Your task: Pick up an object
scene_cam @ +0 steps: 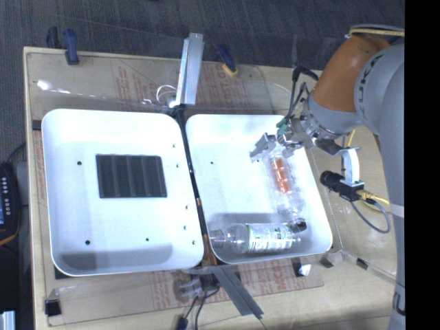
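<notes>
My gripper [276, 143] hangs over the upper right part of the right bin [227, 143]. Just below it a clear bottle with an orange label [282, 182] lies lengthwise along the bin's right side, its dark cap toward the front. The gripper is over that bottle's far end, and contact is not discernible. A second clear bottle with a white and green label [256, 237] lies on its side along the front wall of the same bin. A dark grey ribbed rectangular block [130, 176] lies flat in the left bin [69, 225].
A metal bar [190, 67] stands at the back between the bins. Blue clamps [70, 45] grip the bench's far edge. The right bin's left half is bare white floor, as is the left bin around the block.
</notes>
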